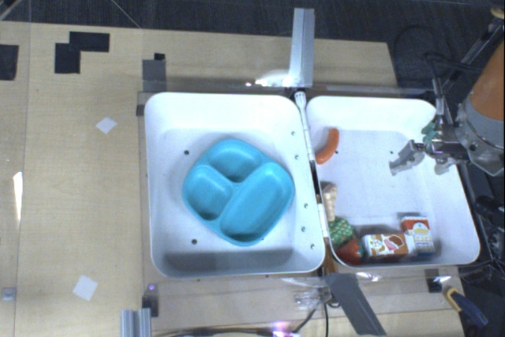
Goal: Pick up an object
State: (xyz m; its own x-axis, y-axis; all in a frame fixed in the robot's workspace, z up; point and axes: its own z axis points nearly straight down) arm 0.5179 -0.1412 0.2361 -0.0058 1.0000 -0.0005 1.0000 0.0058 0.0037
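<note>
Jaws first: you cannot tell from this slanted view whether they are spread or pressed together; the gripper reads as a small grey cluster with nothing visible between its tips. You'll see it over the right bin, towards that bin's far right side, with the arm coming in past the right rim, its orange band showing at the frame's edge.

Look for the loose objects in that same bin. An orange sausage-shaped piece lies against the left wall, well apart from the gripper. Along the near wall you have a small tan figure, a green piece, a red piece, a labelled can lying on its side, and a small carton just beside it.

Your left bin holds a blue divided plate with three compartments, sitting near its middle.
</note>
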